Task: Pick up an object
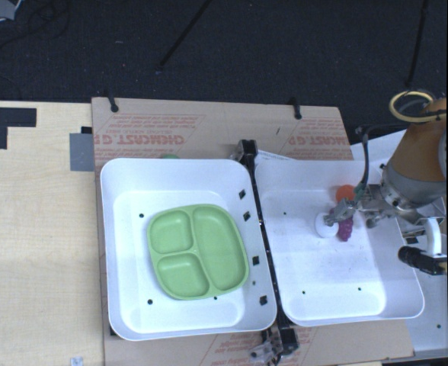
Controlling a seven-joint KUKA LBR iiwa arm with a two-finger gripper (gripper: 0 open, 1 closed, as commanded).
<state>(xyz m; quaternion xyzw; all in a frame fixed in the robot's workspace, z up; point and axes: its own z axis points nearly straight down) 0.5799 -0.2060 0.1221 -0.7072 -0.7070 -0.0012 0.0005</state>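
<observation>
Three small objects lie close together in the right bin (338, 296), near its upper right part: an orange piece (345, 193), a white round piece (325, 226) and a purple piece (346, 230). My gripper (353, 213) reaches in from the right and hangs low right over this cluster, between the orange piece and the purple one. Its grey metal parts overlap the purple and white pieces, so contact cannot be judged. The arm's orange band (420, 151) sits above the bin's right edge.
The left bin (125, 204) holds a green three-compartment plate (197, 251). A black divider with clips (258, 242) runs between the bins. Cardboard (209, 132) lies under both bins. A black arm fitting (420, 259) overhangs the right bin's right rim.
</observation>
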